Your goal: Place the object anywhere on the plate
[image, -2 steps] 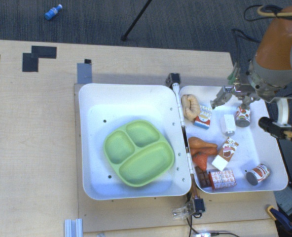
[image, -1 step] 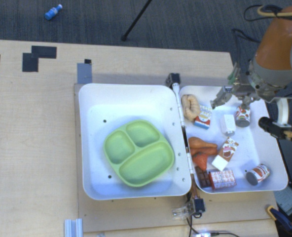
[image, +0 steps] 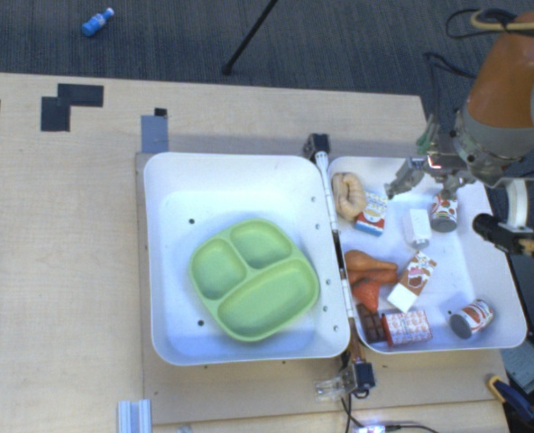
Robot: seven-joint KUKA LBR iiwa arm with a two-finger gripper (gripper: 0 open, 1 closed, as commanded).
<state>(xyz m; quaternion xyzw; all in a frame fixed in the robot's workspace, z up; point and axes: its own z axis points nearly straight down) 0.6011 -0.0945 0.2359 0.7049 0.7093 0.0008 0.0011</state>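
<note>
My gripper (image: 427, 180) above right bin's (image: 510, 332) far side, fingers spread wide, grasping nothing, small can (image: 444, 213) just below, green plate (image: 253, 280) in left bin (image: 172, 242)

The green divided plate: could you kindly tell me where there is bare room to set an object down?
All three wells of the green divided plastic plate are bare, as is the left white bin's floor around it. The right white bin is crowded with cans, cartons and toy food.
</note>
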